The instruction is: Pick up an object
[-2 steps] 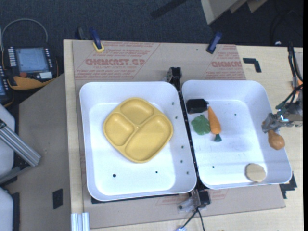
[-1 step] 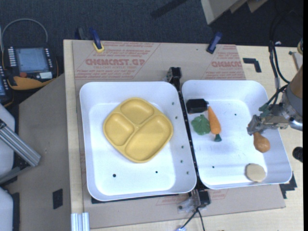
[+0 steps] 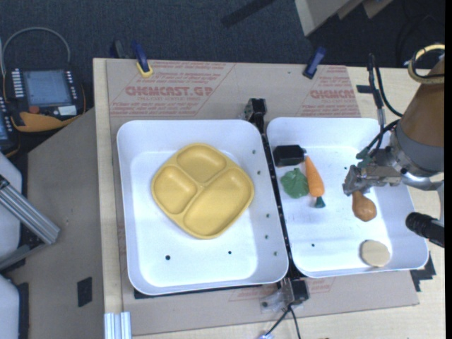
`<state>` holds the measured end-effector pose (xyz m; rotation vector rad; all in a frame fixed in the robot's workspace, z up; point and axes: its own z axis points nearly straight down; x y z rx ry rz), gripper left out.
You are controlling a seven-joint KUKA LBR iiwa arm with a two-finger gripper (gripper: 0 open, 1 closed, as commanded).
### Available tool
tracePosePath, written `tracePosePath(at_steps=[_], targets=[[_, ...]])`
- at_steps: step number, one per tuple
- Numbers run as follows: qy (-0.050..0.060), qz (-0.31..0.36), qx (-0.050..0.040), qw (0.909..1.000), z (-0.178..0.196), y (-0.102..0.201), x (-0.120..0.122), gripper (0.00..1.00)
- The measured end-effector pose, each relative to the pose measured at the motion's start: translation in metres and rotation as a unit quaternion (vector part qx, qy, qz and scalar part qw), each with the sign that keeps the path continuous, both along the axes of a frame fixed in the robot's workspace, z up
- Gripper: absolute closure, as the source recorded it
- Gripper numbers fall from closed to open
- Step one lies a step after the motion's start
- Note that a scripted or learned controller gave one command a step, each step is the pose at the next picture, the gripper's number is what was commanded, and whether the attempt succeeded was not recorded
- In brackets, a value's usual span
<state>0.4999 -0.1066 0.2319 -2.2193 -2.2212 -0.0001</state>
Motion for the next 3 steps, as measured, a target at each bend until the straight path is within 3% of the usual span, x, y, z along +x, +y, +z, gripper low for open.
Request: tracePosePath(at_steps=[2,3], targets=[[0.001,0.002,0.0006,1.0,-0.02,0.107,0.0,1.0],[-0.002,0.003,0.0,1.0,-0.008,0.155,-0.001,1.0]])
